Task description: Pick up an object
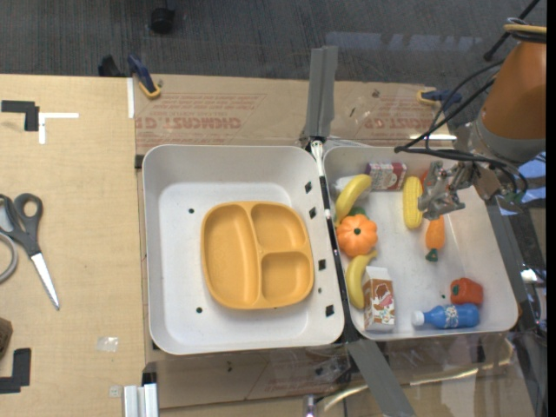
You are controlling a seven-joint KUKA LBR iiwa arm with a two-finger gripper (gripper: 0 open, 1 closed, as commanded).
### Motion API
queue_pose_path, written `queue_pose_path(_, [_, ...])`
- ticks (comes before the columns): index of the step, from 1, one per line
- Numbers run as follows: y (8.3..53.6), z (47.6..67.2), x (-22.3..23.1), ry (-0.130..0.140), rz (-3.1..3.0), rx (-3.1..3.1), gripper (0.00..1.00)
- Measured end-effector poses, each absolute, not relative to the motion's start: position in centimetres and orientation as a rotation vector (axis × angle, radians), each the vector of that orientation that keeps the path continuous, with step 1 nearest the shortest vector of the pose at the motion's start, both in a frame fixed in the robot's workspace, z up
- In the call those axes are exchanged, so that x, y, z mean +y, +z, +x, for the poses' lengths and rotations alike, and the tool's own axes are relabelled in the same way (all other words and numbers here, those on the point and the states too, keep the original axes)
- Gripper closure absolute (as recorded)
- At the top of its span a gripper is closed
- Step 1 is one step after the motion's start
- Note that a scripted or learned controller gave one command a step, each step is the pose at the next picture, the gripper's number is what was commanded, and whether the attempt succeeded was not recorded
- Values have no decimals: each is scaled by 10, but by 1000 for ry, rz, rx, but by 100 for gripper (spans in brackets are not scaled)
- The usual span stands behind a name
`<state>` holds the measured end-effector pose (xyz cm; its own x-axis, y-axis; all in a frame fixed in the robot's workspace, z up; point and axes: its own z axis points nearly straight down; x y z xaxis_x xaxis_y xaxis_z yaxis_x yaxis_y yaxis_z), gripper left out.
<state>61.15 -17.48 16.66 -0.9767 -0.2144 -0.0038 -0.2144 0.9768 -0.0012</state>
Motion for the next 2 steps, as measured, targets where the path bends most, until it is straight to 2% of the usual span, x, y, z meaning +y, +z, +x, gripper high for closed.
queue_pose_path(1, [108, 570, -184, -1, -1109, 2935, 100])
queue_pose_path(2, [108, 571, -184, -1, -1108, 2935, 0])
